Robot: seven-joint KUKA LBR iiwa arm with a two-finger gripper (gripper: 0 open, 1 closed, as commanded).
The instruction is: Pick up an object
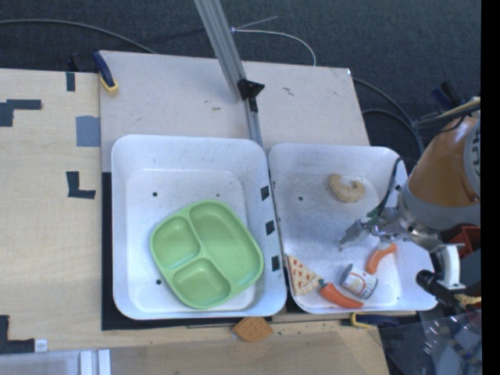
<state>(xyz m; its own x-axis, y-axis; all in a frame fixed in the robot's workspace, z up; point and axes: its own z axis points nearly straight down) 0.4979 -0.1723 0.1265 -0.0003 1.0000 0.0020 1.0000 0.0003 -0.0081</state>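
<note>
My gripper (353, 234) hangs over the middle of the right bin (312, 162), reaching in from the right, fingers open with nothing between them. A beige bun-like piece (346, 187) lies up and left of it. A small orange carrot-like piece (380, 258) lies just below and right of the fingers. Near the bin's front edge sit a small can (358, 281), a second orange piece (339, 294) and a pizza slice (301, 273).
The left bin (141, 158) holds a green divided plate (206, 253). A brown waffle-like piece (251, 329) lies on the bench in front of the bins. A grey metal pole (225, 37) slants down to the gap between the bins.
</note>
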